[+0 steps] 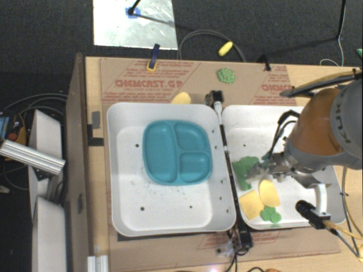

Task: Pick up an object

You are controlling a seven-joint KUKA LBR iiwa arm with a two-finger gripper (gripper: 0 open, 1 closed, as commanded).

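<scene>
We see the jaws (266, 169) low in the right bin (249, 123), over a green piece (245, 168); we cannot tell their spread; yellow pieces (268, 192) lie just below; we should centre on one piece before closing.

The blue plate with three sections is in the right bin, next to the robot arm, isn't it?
Not quite. The camera view shows the blue plate lying in the left bin. The robot arm reaches into the right bin, where green and yellow pieces lie.
</scene>
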